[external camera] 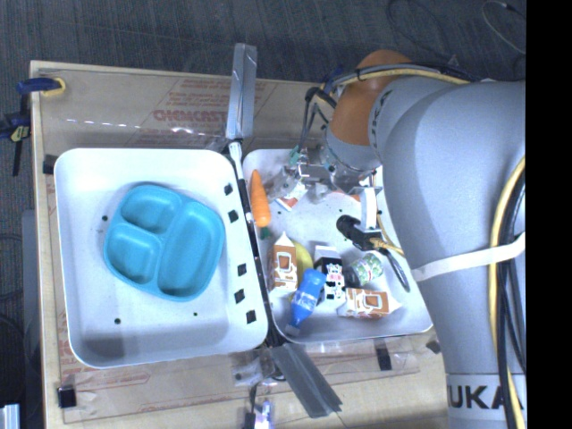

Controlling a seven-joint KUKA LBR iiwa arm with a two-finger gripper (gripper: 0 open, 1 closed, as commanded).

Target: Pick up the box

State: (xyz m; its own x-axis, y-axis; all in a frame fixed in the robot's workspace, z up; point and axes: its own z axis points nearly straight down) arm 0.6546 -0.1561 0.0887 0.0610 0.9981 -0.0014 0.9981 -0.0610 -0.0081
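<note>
Looking from the left, I see the left bin (80,329) carrying a blue divided tray (165,239), well apart from the work. In the right bin (413,325) the things crowd along the front: a carrot (259,201) by the dividing wall, a small box (283,266) beside it, a blue bottle (307,298), and another box (368,303) near the front right corner. The tool (313,175) hangs at the back of this bin, under the orange band (how wide it stands I cannot tell). The box by the wall lies toward the front from the tool, its long axis running back to front. Room is tight: wall on one side, bottle on the other.
</note>
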